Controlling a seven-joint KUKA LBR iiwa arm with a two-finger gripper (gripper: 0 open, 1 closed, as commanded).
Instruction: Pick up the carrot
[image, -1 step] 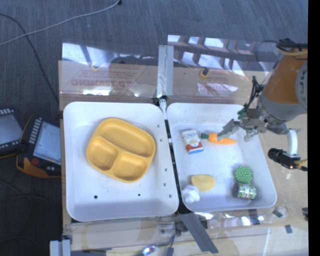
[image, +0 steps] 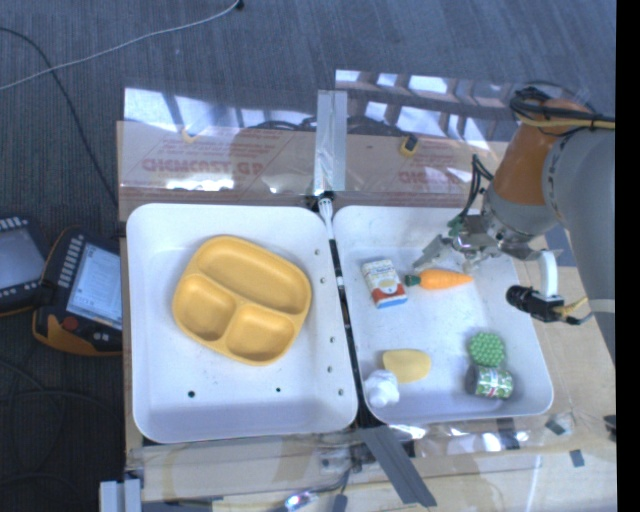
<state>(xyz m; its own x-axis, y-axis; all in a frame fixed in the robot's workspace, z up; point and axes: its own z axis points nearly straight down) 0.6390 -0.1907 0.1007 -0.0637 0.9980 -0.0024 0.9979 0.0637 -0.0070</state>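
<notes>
The carrot (image: 446, 280), orange with a small green top at its left end, lies flat in the upper part of the right bin (image: 520, 400). My gripper (image: 452, 254) hangs just behind the carrot, at the end of the arm that comes in from the right. Its fingers (image: 430, 256) stand spread and open, with nothing between them. The carrot rests on the bin floor, just in front of the fingertips.
A small white and red carton (image: 383, 281) lies left of the carrot. A yellow lump (image: 406, 365), a white lump (image: 381, 388), a green dotted ball (image: 487, 348) and a green can (image: 489, 381) sit near the front. A yellow divided plate (image: 241, 297) lies in the left bin.
</notes>
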